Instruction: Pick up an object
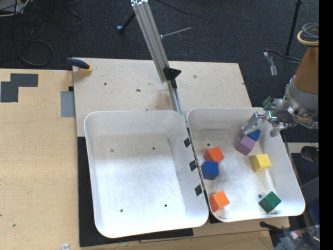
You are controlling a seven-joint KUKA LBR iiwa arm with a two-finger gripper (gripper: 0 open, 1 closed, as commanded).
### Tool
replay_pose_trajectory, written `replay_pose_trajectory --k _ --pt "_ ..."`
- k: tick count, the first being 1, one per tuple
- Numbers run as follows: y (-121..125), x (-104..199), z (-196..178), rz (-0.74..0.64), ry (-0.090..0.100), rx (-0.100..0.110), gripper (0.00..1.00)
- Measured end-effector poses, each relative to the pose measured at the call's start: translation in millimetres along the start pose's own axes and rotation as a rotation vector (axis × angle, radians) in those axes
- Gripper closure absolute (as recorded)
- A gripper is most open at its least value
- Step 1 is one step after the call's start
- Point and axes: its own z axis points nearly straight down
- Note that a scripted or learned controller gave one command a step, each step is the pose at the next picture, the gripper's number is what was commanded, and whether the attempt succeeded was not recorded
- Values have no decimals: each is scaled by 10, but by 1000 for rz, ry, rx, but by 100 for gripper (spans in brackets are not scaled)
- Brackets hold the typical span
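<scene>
Purple cube (245, 145) is sitting in the right bin (291, 191), just under the gripper (258, 123) — nothing lifted yet. Fingers' state: can't tell. Small blue piece is showing at the tip — grasp and lift remaining.

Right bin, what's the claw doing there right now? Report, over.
Gripper low in right bin, over purple block. Nothing seen held. Yellow block close by.

bins (136, 120): 2 | cubes (260, 162): 6, perhaps 7 | orange 2, blue 1–2, purple/yellow/green 1 each
</scene>
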Motion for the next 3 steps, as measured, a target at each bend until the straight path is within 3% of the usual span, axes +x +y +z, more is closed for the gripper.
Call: replay_pose_trajectory --k 1,3 --pt "7 -4 -22 0 -1 -4 0" --pt "-187 -62 1085 1 1 3 0"
